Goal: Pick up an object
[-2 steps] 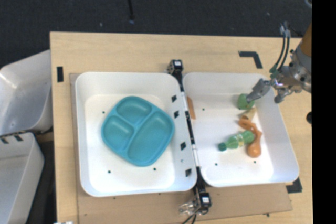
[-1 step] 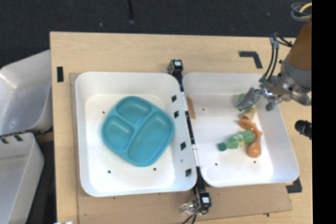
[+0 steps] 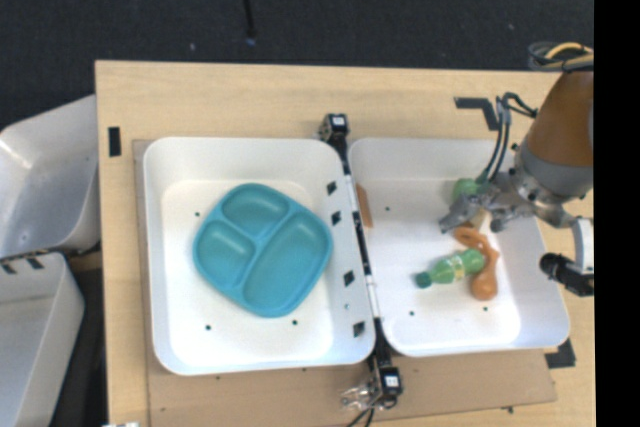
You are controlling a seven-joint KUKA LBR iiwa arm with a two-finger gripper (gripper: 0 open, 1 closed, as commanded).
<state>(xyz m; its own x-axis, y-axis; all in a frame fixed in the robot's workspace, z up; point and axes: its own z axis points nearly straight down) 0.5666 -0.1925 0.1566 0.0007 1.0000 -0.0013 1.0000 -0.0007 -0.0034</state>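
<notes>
Arm low over the right bin (image 3: 400, 335); gripper (image 3: 470, 212) among the small items there.

Camera view: the arm enters from 3 o'clock, orange band (image 3: 565, 120) above the wrist, and the gripper sits in the upper right part of the right bin; whether it is spread or pressed together I cannot tell, and nothing shows plainly between its tips. A green object (image 3: 465, 187) lies just at the gripper's 12 o'clock, partly hidden. An orange curved piece (image 3: 482, 265) runs from just below the gripper toward 5 o'clock. A green bottle (image 3: 452, 269) lies on its side at the gripper's 6 o'clock, touching the orange piece. The left bin (image 3: 165, 335) holds a blue divided tray (image 3: 262, 249), lying flat near its centre.
</notes>
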